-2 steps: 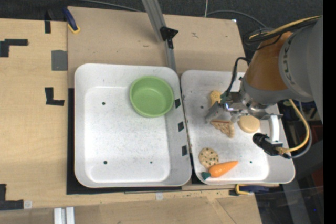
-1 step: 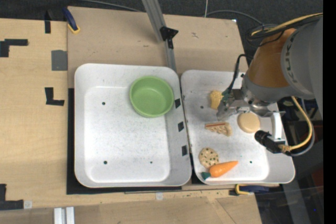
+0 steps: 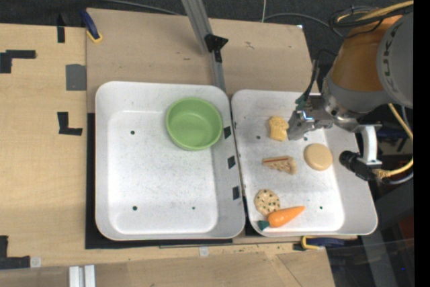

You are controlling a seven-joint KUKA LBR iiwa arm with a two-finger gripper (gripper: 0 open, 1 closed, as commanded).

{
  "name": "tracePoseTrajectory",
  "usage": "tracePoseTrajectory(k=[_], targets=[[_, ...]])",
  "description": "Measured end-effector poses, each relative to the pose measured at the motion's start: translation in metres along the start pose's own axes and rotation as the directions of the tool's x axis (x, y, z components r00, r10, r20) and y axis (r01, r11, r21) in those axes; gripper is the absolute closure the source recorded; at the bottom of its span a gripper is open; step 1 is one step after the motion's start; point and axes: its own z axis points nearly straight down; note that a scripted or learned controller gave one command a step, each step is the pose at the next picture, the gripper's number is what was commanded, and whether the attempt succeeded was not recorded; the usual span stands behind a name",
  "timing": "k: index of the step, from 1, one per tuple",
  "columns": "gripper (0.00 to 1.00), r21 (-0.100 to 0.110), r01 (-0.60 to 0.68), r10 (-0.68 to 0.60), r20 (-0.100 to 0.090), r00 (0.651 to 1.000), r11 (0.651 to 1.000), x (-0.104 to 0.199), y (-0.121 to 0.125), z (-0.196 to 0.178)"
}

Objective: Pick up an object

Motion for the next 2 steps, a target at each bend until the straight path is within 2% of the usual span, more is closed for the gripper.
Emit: tracePoseTrajectory(k=[1,2], targets=[[1.00,0.000,0.001,-0.001,0.000,1.000,1.000,0.010,0.006,-0.055],[1.00,0.003,0.000,0.000,-0.001,1.000,1.000,0.010,0.006,-0.079]])
